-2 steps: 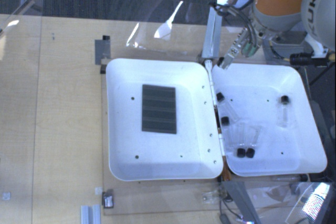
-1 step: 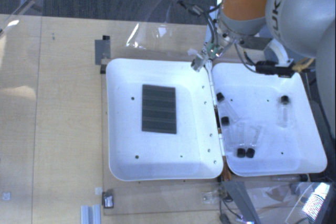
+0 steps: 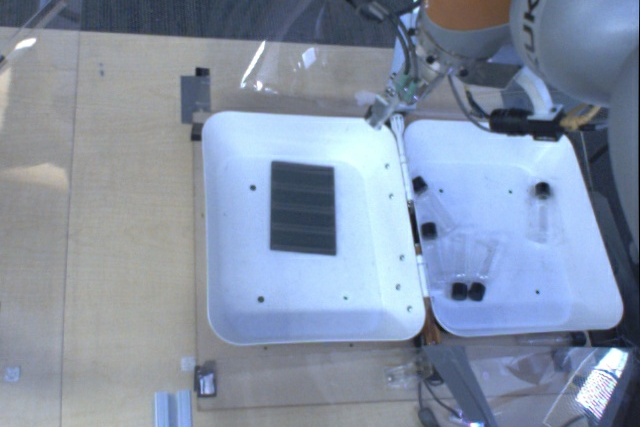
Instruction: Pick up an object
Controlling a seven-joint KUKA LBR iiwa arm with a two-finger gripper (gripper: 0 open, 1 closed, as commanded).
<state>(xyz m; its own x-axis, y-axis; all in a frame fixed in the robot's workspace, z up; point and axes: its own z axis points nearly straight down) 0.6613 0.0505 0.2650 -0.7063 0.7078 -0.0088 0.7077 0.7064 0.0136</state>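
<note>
From the camera view, two white bins sit side by side on the bench (image 3: 110,215), rims touching. The left bin (image 3: 230,305) has open floor all round a dark ribbed block (image 3: 303,207) at its middle. The hand (image 3: 392,105) hovers at the far end of the shared rim; its opening cannot be told. The block lies well apart, nearer the camera and leftward.

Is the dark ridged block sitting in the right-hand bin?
No, the dark ridged block lies flat in the left bin, while the right bin holds small clear items with black caps.
</note>
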